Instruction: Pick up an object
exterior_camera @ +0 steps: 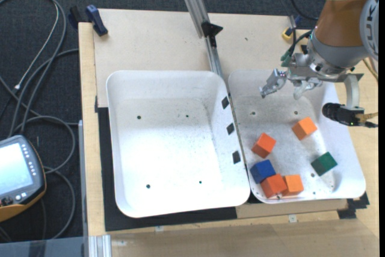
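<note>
orange cube (305,127) sits square-on below open tool (284,87).

The right bin (240,99) has bare floor across its upper half, under the gripper (286,86). Lower down, blocks crowd the way — a blue one (262,171) touching two orange ones (274,185) (293,183) — while a green block (324,163) stands apart with room around it.

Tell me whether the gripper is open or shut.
Open: the gripper hangs over the right bin with its two fingers spread apart and nothing between them.
</note>
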